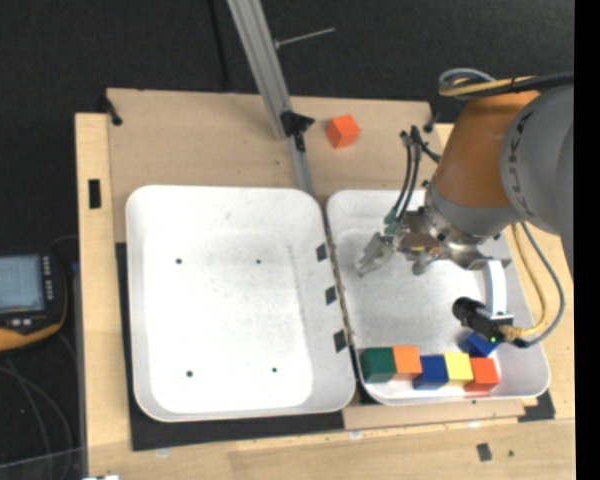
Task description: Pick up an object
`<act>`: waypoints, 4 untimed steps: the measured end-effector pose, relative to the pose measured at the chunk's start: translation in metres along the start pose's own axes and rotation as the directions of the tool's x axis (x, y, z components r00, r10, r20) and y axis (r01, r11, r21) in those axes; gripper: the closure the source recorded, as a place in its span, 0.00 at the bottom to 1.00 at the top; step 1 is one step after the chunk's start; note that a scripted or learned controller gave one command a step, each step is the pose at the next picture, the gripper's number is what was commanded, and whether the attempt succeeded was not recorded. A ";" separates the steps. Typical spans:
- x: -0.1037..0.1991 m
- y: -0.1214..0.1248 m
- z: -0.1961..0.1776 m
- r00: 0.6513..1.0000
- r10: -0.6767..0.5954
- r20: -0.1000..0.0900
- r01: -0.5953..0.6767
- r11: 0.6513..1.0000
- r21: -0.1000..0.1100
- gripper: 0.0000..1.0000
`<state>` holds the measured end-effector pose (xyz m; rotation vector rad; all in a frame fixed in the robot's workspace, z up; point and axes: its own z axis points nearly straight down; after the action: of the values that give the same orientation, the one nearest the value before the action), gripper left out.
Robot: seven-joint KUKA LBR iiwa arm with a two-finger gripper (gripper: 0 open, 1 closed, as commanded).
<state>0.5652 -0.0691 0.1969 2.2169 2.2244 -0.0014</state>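
Tool point(372, 255) hangs over the right bin point(380, 213), far-left part, grip unreadable. Blocks point(430, 366) line the near edge; open floor lies between.

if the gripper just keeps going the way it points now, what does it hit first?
Probably bare floor of the right bin. The gripper points down-left, well short of the blocks. Depth is unclear.

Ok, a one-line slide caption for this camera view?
Arm's hand hovers over the right bin, away from the row of colored blocks along its near edge.

Even overhead light, soft shadows, slightly grainy, mildly blurred
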 end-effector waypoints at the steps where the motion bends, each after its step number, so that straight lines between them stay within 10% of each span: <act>1: -0.022 -0.002 0.102 1.000 0.006 0.000 -0.006 1.000 -0.003 0.00; 2: -0.008 -0.009 -0.005 1.000 -0.001 0.000 0.001 1.000 -0.009 0.00; 3: -0.021 -0.001 0.100 1.000 0.006 0.000 -0.006 1.000 -0.003 0.00; 4: -0.022 -0.001 0.088 1.000 0.011 0.000 -0.011 1.000 -0.005 1.00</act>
<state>0.5647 -0.0911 0.1086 2.2261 2.2099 0.0049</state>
